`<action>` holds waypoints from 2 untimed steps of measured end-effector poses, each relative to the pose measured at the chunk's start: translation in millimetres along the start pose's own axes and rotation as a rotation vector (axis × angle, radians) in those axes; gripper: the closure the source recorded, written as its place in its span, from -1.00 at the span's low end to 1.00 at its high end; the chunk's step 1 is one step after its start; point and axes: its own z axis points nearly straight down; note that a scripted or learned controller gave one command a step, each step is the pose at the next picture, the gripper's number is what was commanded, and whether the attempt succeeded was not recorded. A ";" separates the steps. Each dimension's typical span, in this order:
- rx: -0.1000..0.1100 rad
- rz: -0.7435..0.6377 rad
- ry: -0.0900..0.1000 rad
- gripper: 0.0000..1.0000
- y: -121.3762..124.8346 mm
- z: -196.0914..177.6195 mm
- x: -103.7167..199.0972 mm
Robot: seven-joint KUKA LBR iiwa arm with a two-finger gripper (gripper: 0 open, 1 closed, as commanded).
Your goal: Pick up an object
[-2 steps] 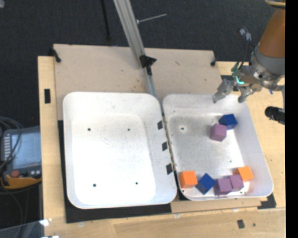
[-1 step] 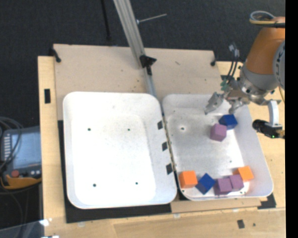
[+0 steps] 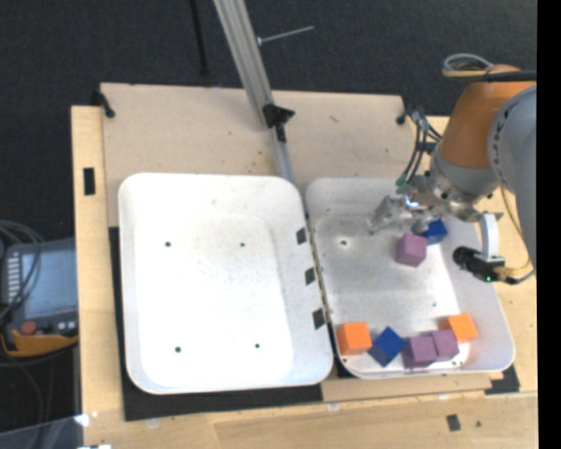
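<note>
My gripper hangs over the far part of the right bin, below the orange band of the arm. A purple cube lies just in front of it on the bin floor, and a small blue block sits close beside the gripper, to the right. Along the bin's near edge lie an orange block, a blue block, two purple blocks and another orange block. I see nothing between the gripper's tips.
The left bin stands beside the right one, with black clips along their shared edge. A slanted metal pole rises behind the bins. A handheld controller with cables sits off the bench's left side.
</note>
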 end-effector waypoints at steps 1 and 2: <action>-0.007 0.000 -0.002 -1.00 1.2 29.8 -0.8; -0.011 0.002 -0.002 1.00 2.2 16.9 -1.7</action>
